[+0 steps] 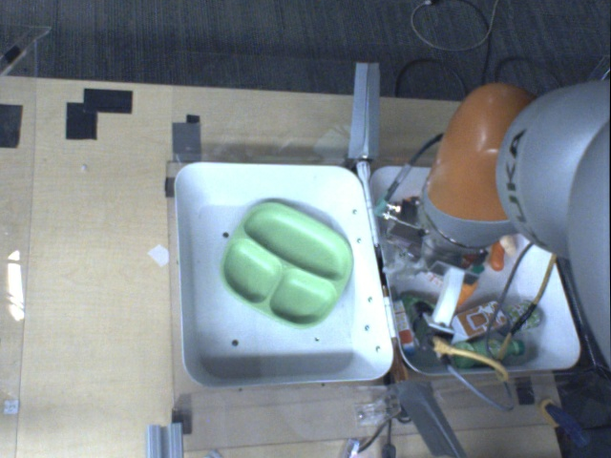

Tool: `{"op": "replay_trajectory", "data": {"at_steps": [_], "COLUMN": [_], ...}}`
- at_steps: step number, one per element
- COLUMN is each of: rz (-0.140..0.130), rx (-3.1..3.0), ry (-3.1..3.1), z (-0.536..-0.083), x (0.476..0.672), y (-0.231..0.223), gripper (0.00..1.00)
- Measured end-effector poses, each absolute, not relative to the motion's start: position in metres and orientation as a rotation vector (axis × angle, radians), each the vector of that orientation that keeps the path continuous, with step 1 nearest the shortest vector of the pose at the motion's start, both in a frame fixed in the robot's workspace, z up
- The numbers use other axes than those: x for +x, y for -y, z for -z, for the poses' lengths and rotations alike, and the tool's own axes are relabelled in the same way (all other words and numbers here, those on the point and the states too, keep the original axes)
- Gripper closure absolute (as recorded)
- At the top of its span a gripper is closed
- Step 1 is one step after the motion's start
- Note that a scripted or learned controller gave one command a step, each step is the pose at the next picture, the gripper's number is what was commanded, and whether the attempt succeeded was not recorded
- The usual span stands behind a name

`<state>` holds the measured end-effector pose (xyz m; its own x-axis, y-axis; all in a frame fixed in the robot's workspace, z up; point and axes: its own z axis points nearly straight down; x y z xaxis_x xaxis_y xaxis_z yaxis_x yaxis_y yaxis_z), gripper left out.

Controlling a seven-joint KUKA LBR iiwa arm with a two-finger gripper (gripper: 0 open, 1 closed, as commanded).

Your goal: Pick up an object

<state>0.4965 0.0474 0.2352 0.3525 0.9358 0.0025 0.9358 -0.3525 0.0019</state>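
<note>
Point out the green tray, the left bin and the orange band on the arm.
green tray (288,262): camera view, centre ridge.
left bin (205,351): camera view, bare floor.
orange band (473,156): camera view, its middle.

1. Even, fairly bright light from overhead; colours look slightly washed.
2. The left bin glares white, and its walls cast soft grey shade along the lower inside edge.
3. The green tray carries a soft sheen and a faint shadow beneath it.
4. The arm looms large and soft-focused.
5. Overall detail is grainy; the clutter in the right bin blurs together.
</note>
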Motion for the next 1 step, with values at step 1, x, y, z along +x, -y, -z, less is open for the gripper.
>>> {"op": "replay_trajectory", "data": {"at_steps": [1], "rz": [-0.003], "rx": [2.488], "ry": [-1.918], "z": [-0.2194], "x": [0.4890], "y": [-0.0870], "gripper": [1.00]}}
